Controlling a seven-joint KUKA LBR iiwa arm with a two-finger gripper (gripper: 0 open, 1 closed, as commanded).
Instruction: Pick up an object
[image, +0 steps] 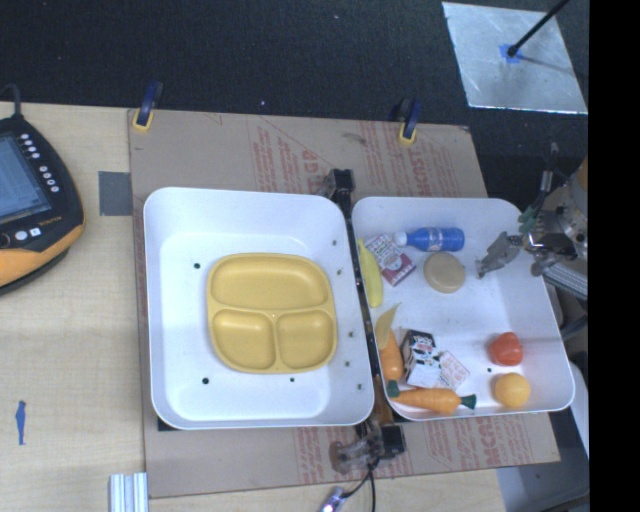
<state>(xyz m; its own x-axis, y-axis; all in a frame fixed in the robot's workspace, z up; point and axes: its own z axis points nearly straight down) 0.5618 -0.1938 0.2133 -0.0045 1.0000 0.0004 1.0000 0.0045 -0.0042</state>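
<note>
Plastic, glossy and yellow, forms the three-part tray (271, 310) seen in the left bin (160, 300), while a blue bottle (433, 239), tan disc (445, 272) and red ball (506, 348) are scattered in the right bin (552, 320), over which the metal gripper (512, 252) is poised spread and empty.

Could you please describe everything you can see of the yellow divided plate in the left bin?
The yellow divided plate looks like matte plastic, a rounded rectangle with one wide compartment across the far side and two smaller ones nearer the camera. It lies flat and upright near the middle of the left bin, resting on its floor, apart from its walls.
</note>
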